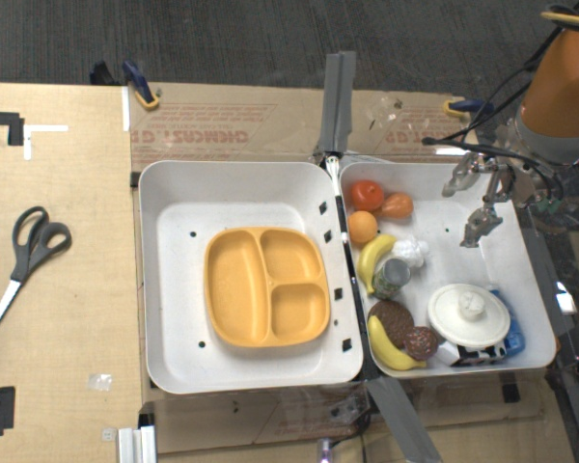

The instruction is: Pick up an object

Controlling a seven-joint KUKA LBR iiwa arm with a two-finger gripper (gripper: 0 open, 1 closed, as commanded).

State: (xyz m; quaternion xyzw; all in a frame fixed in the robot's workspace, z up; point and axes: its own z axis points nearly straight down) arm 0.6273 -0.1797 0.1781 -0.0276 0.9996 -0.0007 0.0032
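**The Grabber Hangs Over a Bare Spot**

The gripper hangs over the right bin, near its far side. Its two fingers look spread apart, with nothing between them. The things to pick are all in this bin: a tomato, an orange, a banana and a white lid. They sit packed close together. If the gripper goes straight down, it may close on nothing. In the crowd, it may bump a neighbor.
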